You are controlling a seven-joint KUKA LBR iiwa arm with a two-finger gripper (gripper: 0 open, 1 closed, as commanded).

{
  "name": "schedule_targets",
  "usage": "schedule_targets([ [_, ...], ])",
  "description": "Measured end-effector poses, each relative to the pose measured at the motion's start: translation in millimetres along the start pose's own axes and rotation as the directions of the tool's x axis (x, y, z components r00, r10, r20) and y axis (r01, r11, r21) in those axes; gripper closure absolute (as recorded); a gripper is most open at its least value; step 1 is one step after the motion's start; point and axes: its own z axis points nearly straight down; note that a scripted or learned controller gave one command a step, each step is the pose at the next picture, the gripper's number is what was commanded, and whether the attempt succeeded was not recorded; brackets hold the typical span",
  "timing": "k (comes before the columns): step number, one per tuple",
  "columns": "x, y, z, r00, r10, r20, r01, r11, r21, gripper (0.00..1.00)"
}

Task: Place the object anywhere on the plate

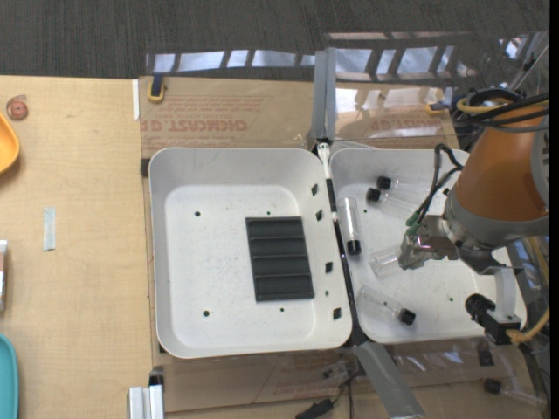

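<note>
A black ridged plate [279, 258] lies flat in the middle of the left bin [175, 234]. Several clear tubes with black caps lie in the right bin [454, 317]: one along its left wall [348, 223], one at the back [390, 191], one at the front [384, 305] and one faint tube in the middle [384, 261]. My gripper [413, 253] hangs low over the right bin, just right of that middle tube. The wrist hides whether anything is held.
The grey arm with its orange band [502, 177] covers the right bin's right side. A raised divider [336, 234] separates the bins. Cardboard [227, 116] lies behind the left bin. A wooden bench [70, 234] stretches to the left.
</note>
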Motion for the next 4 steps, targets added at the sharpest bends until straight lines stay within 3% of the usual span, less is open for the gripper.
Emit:
schedule_targets([
  [1, 94, 52, 0, 0.992, -0.125, 0.001, 0.125, 0.992, 0.000, 1.00],
  [2, 151, 7, 0, 0.994, -0.107, 0.002, 0.107, 0.994, 0.001, 1.00],
  [3, 193, 104, -146, 0.996, -0.091, 0.003, 0.091, 0.996, -0.002, 1.00],
  [4, 246, 16, -68, 0.999, -0.038, 0.004, 0.038, 0.999, 0.002, 1.00],
])
